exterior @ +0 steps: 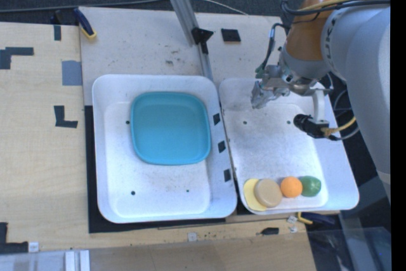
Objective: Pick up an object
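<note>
My gripper (259,100) hangs over the far left part of the right bin (279,136), fingers pointing down, nothing between them that I can see. Along the near edge of that bin lie a yellow flat piece (251,193), a tan round object (268,192), an orange ball (291,187) and a green round object (311,185), all in a row, well away from the gripper. A teal square plate (170,127) lies in the left bin (114,155).
A slanted metal pole (184,6) runs from the top down to the gap between the bins. A black and yellow cable fitting (314,125) hangs off the arm over the right bin's right side. Black clips (221,146) sit on the divider.
</note>
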`<state>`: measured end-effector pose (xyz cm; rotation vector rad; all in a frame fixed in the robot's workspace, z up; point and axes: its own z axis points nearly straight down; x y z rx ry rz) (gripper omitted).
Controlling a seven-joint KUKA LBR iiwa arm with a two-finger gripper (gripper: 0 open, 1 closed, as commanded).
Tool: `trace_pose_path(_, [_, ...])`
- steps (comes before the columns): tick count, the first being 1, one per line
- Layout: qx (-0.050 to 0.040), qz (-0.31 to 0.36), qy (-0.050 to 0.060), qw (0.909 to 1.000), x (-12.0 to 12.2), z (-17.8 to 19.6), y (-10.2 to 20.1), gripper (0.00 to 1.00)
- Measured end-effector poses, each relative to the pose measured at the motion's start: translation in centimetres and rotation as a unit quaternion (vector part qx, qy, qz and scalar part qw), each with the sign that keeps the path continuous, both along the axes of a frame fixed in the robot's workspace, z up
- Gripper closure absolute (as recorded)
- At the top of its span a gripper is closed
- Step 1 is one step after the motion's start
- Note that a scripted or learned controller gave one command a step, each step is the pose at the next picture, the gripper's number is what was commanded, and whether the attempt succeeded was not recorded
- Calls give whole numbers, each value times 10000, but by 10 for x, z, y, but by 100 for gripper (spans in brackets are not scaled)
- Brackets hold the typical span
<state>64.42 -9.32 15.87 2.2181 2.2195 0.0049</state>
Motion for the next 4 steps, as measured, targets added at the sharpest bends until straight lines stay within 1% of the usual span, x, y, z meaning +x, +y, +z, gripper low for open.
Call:
trace_pose_path(1, [1,-2,8,10000,-5,44,-2,100])
trace_pose_path(2, [2,-2,17,10000,-5,65,-2,100])
trace_pose_path(3, [9,23,25,10000,-16,66,58,100])
trace_pose_path(4, [9,22,25,10000,-22,77,112,100])
